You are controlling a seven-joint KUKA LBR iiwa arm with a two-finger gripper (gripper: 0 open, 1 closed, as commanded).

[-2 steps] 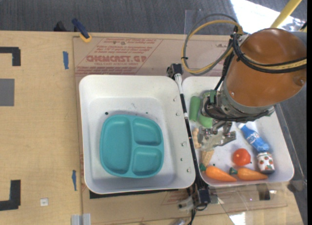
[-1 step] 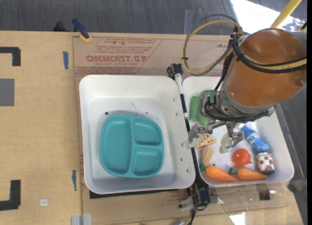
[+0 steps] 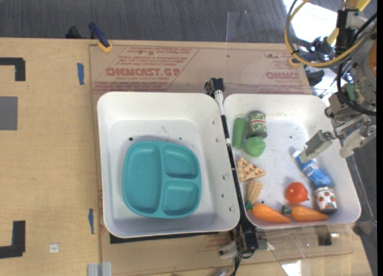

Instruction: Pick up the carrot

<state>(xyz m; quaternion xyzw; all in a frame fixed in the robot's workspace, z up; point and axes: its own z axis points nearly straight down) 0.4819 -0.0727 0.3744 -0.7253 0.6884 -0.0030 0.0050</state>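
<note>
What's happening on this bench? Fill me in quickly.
A grey robot arm reaches in from the right over the right bin, its gripper open and holding nothing. It is meant to pick up a carrot, and two carrots lie along the bin's near edge: one by the divider, another beside the tomato. Both lie untouched. The gripper is above a blue packet. The left bin holds a teal divided plate.

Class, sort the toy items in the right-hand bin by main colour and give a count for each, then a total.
Orange: 2, carrot and second carrot
Green: 3
Red: 2
Blue: 1
Tan: 2
Total: 10
</note>
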